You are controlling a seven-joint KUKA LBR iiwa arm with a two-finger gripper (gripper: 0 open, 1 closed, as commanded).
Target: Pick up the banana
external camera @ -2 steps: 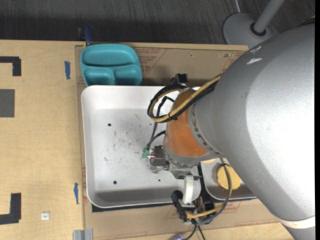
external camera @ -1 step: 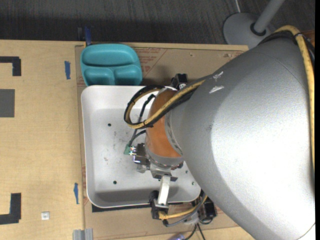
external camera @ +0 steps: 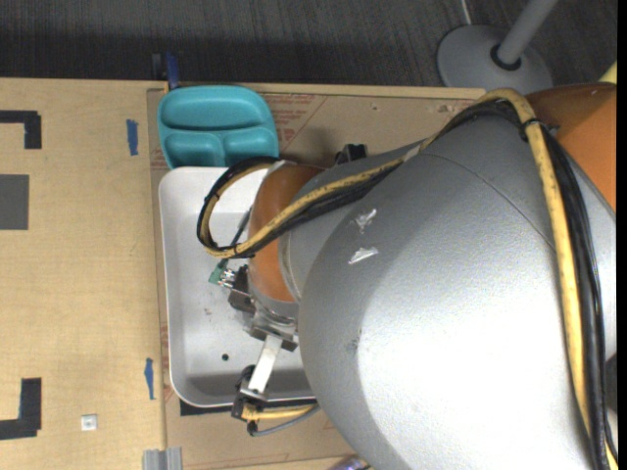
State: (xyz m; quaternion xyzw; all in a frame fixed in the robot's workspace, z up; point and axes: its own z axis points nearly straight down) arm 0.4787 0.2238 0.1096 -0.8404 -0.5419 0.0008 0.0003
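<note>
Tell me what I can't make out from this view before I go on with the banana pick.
1. Banana: the camera view cannot settle where it lies; the grey arm covers most of the white bin.
2. Other bin: hidden under the same arm, camera view.
3. Teal plastic object: the camera's slant leaves it unclear whether it rests inside the white bin or behind its far rim.

No readable text, brand or number anywhere. Faint red print (external camera: 292, 116) on the far strip of the brown cardboard (external camera: 88, 292), just right of the teal tray (external camera: 217, 125), too small and blurred to make out. Black bracket marks (external camera: 24, 130) and blue tape strips (external camera: 132, 137) on the left of the cardboard, plain marks without lettering.
</note>
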